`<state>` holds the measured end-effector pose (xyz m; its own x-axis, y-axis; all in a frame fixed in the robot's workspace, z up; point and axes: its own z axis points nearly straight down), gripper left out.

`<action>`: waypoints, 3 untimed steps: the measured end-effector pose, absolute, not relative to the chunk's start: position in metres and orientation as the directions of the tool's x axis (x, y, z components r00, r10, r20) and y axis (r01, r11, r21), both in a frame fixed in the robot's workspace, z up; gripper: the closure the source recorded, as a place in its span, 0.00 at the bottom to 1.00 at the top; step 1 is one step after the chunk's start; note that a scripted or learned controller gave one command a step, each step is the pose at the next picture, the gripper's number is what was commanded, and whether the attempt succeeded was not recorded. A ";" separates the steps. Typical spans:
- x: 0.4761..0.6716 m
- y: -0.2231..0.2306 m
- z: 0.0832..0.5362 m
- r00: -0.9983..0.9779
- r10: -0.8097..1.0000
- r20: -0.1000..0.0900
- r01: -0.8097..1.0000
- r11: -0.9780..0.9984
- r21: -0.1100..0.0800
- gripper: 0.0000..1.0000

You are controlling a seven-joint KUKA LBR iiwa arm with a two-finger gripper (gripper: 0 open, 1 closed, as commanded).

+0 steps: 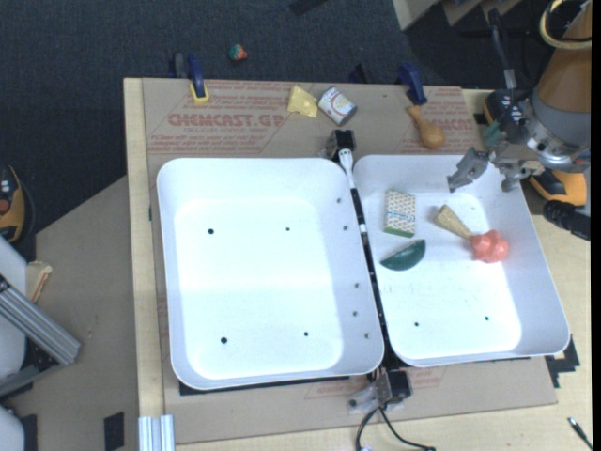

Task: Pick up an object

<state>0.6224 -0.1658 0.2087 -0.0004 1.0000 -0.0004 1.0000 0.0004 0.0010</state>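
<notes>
The right bin (526, 327) holds a pale patterned box (400, 212), a dark green crescent (404, 255), a tan cone (454, 220) and a pink lump (489, 246) touching the cone's end. My gripper (487, 176) hangs over the bin's far right corner, above and behind the cone. Its fingers (464, 172) are spread open with nothing between them. The orange band of the arm (568, 83) shows at the right edge.
The left bin (178, 252) lies beside the right one. On the board behind the bins lie a yellow wedge (302, 101), a small white box (337, 105), a tan pear-shaped piece (426, 127) and two blue clamps (197, 73). A black clip (343, 143) sits between the bins.
</notes>
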 end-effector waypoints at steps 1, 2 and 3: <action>0.604 -0.151 0.080 0.000 1.000 0.004 1.000 0.000 -0.012 0.00; 0.613 -0.095 0.086 -0.002 1.000 -0.001 1.000 0.002 0.000 0.00; 0.669 -0.096 0.086 -0.003 1.000 -0.001 1.000 0.003 0.006 0.00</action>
